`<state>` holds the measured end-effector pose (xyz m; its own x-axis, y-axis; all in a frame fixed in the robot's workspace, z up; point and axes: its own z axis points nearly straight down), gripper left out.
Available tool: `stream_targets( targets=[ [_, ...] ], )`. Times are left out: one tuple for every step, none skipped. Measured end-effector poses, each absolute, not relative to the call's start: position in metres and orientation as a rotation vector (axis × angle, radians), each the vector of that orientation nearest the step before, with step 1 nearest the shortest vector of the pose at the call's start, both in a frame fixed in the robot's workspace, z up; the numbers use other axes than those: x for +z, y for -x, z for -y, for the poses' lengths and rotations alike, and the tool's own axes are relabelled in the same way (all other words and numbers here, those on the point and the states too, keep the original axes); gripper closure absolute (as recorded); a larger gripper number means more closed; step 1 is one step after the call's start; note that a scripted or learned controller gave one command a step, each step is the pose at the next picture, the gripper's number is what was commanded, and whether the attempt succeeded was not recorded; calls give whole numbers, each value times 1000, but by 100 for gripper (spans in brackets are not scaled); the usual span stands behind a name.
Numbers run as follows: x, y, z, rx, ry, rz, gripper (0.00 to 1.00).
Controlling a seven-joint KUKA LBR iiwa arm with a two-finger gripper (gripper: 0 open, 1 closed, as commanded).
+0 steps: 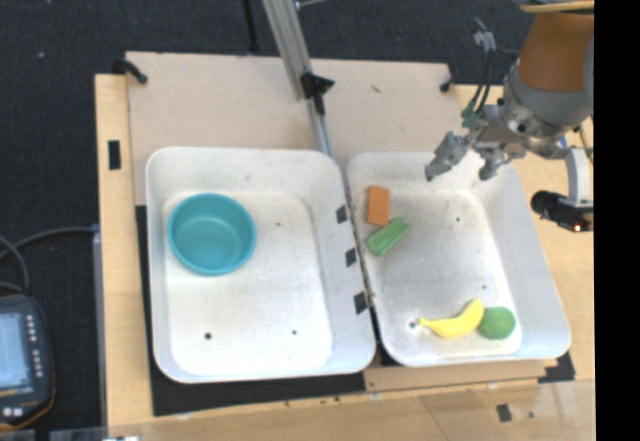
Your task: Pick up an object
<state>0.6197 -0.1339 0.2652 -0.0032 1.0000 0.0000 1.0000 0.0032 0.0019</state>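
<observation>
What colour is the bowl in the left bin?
Teal blue bowl; the camera view shows it.

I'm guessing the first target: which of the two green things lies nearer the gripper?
The green block beside the orange block, near the right bin's left wall; the green ball sits by the banana.

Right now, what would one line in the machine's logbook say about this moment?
two-finger gripper: open, holding nothing, over right white bin far edge | orange block, green block, yellow banana, green ball: untouched
</observation>
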Motion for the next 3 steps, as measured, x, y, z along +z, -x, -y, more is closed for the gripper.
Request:
stream_targets(
  targets=[
    [265, -620, 134, 2, -2217, -2224, 0],
    [223, -622, 134, -6, -2221, -2221, 0],
    [161, -618, 141, -8, -2224, -2221, 0]
  ],
)
